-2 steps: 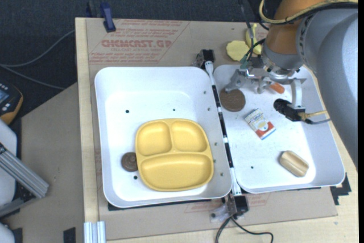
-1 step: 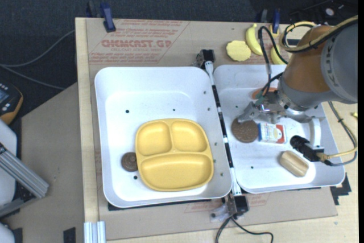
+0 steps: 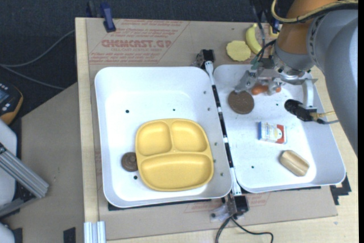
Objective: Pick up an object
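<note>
My gripper (image 3: 261, 81) hangs low over the far part of the right bin (image 3: 318, 176), below the orange wrist band. A small orange-red thing (image 3: 259, 90) shows right under it; whether it is held is unclear. A brown round disc (image 3: 241, 102) lies just to the gripper's lower left, by the bin's left wall. Nearer the front lie a small white packet with blue and red print (image 3: 272, 132) and a tan bread-like block (image 3: 294, 163).
The left bin (image 3: 114, 94) holds a yellow divided plate (image 3: 172, 153) and a small brown round piece (image 3: 129, 161) at the plate's left. Behind the right bin, on the bench, lie a banana (image 3: 253, 37) and a yellow lumpy thing (image 3: 239, 51).
</note>
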{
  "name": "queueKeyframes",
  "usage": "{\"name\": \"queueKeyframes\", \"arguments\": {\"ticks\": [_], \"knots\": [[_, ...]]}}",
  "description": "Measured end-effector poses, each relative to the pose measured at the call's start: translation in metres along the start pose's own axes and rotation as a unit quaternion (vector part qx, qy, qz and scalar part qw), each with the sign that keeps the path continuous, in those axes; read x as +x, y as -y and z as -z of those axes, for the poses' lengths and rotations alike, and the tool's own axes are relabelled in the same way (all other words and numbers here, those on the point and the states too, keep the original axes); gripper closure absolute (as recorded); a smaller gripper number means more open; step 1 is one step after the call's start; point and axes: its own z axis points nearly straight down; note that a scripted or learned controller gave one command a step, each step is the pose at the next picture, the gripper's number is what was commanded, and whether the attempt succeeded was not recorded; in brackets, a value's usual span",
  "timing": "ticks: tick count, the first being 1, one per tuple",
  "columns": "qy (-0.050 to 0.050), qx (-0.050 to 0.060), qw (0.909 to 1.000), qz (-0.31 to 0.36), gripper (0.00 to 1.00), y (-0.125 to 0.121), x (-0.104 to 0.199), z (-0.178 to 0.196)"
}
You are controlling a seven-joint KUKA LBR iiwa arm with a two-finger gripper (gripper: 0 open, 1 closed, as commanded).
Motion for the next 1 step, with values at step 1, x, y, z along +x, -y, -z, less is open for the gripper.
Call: {"name": "queueKeyframes", "arguments": {"ticks": [1], "knots": [[0.002, 0.002, 1.0000, -0.001, 1.00, 0.0038, -0.0025, 0.0104]]}}
